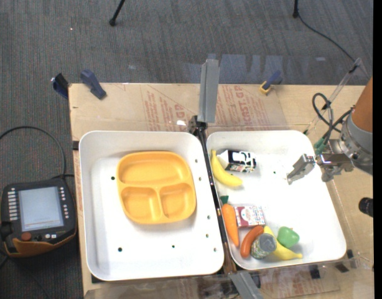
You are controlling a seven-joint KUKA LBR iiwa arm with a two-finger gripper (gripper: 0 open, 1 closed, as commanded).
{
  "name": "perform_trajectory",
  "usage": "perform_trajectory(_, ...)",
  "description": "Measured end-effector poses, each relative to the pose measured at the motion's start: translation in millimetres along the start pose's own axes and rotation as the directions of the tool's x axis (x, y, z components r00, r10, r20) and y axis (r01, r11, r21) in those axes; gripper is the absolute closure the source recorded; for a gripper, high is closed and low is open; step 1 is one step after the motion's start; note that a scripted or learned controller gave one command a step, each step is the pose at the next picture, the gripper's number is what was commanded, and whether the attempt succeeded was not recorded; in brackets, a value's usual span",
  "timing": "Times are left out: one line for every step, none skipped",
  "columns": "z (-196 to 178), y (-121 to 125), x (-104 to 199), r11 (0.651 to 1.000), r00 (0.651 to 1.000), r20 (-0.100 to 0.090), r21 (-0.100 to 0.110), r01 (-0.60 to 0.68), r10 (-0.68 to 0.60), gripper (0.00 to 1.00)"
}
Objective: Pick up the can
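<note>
The can (263, 246) stands upright near the front edge of the right bin (315, 223), showing a grey lid and a greenish label. It is wedged between a red sausage (250, 240) on its left and a small yellow banana (284, 252) on its right. My gripper (314, 167) hovers over the bin's right side, well behind and to the right of the can. It is open, with nothing between its fingers (298, 169).
The right bin also holds a large banana (224, 172), a black-and-white carton (241, 161), a carrot (230, 224), a red box (249, 216) and a green fruit (288, 236). A yellow divided plate (157, 186) lies in the left bin (97, 242).
</note>
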State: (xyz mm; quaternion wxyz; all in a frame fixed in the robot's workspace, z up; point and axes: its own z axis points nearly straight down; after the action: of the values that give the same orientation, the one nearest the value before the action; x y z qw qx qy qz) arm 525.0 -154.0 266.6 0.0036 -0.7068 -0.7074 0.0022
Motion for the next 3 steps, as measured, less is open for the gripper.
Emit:
perform_trajectory(45,-6,26,0.977,0.977,-0.001,0.002,-0.212,0.212,0.00)
perform_trajectory(177,-17,45,0.973,0.973,-0.003,-0.008,-0.229,0.229,0.00)
perform_trajectory(172,27,-10,0.971,0.971,-0.003,-0.015,-0.240,0.240,0.00)
